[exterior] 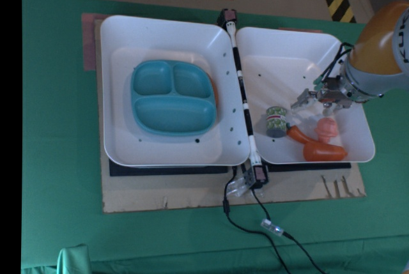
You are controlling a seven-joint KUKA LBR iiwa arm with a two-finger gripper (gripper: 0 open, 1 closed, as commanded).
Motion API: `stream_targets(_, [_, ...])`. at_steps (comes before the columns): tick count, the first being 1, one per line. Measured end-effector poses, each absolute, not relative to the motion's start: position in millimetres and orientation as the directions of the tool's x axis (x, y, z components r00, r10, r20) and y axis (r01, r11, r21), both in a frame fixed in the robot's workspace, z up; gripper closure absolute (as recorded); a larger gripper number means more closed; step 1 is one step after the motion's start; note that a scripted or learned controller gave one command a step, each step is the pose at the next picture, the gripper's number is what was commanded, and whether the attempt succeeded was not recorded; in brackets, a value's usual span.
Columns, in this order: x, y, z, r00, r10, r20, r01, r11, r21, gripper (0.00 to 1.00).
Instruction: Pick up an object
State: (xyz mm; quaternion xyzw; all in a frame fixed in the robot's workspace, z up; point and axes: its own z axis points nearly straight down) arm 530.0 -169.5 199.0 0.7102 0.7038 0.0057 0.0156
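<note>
Arm with tool (314, 99) over the right bin (281, 49); whether its fingers are apart or together cannot be told. Small patterned cup (277, 121), orange carrot (298, 135), pink object (327, 129) and orange object (324, 152) lie near that bin's front edge. Teal divided plate (172, 98) occupies the left bin (128, 36).

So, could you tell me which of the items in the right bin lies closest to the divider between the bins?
The small patterned cup, lying left of the carrot, the pink toy and the orange sausage-shaped piece, which all sit further right.

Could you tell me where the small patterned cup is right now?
The patterned cup lies in the right bin, near its left wall, beside the orange carrot.
</note>
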Motion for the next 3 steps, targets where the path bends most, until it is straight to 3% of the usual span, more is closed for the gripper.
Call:
stream_targets(1, [492.1,-118,186,0.006,1.0,-0.011,1.0,-0.006,0.026,0.0])
stream_targets(2, [493.3,-119,198,0.01,1.0,-0.012,0.999,-0.01,0.031,1.0])
stream_targets(3, [493.2,-119,198,0.01,1.0,-0.012,0.999,-0.01,0.031,0.0])
